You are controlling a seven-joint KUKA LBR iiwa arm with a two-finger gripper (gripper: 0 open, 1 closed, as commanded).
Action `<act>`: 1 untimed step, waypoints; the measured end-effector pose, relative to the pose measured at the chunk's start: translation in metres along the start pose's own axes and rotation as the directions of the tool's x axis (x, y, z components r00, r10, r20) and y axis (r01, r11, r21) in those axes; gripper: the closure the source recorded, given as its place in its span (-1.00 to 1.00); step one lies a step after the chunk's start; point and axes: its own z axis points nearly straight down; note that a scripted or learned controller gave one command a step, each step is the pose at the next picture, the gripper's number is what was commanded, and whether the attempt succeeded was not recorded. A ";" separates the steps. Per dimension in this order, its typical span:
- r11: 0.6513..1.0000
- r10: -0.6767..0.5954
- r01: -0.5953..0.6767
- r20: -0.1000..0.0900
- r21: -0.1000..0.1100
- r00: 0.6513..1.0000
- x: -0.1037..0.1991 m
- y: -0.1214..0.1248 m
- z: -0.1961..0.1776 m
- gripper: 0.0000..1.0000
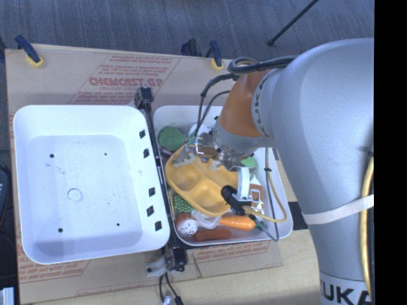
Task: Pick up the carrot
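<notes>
Camera view puts my hand (215, 157) low in the right bin (184, 114), over what looks like a yellow bowl (191, 184); open or closed, I cannot tell. The carrot (236, 222) lies ungrasped near the bin's near edge, beside a sausage (213, 235). The pickup is not yet done.

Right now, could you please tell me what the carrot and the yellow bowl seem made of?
The carrot: probably toy plastic, smooth, evenly orange with a faint sheen. The yellow bowl: likely plastic too, glossy, with one uniform colour.
</notes>
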 end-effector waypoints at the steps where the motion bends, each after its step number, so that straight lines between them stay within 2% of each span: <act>1: 1.000 -0.006 0.006 -0.007 -0.010 1.000 0.004 0.004 -0.014 1.00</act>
